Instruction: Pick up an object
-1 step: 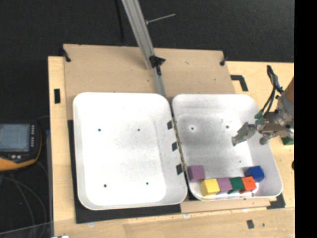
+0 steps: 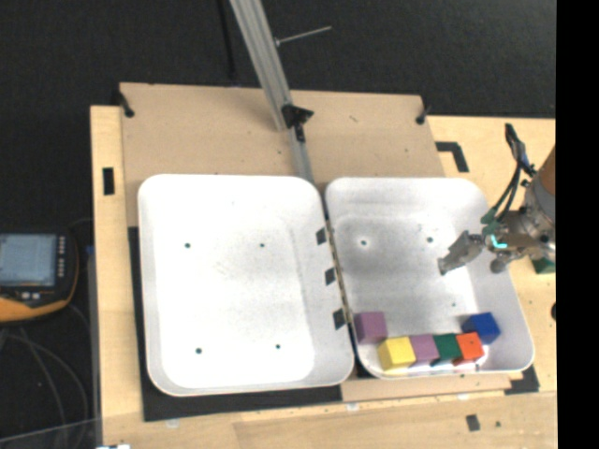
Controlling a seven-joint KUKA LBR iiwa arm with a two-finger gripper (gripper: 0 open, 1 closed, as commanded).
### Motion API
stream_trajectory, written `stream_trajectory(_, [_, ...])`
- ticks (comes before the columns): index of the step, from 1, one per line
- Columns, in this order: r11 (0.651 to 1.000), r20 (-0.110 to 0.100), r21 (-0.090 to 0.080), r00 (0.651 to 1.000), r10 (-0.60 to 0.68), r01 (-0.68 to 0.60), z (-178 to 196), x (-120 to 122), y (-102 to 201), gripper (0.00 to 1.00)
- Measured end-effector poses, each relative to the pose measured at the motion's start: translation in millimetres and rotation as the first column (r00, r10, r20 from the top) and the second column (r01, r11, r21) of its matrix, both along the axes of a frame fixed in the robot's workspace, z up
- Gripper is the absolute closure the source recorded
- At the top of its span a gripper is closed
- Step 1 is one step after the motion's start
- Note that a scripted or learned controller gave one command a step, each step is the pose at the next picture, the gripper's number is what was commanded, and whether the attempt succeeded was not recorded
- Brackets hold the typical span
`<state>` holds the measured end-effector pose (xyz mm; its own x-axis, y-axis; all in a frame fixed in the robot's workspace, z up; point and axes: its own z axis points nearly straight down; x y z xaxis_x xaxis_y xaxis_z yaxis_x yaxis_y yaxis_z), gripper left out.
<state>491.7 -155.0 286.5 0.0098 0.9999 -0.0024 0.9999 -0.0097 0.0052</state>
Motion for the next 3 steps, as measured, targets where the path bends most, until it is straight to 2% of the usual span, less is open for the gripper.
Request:
stream_trajectory(1, [1.0,0.001,0.0,1.0,-0.003,0.003,0,0,0,0.0])
stream_trajectory(2, [1.0,-0.001,0.002,1.0,0.017,-0.017,1,15,49,0.0])
stream_trajectory(3, [1.0,0.004,-0.001,1.0,0.014,-0.014,12,16,45,1.0])
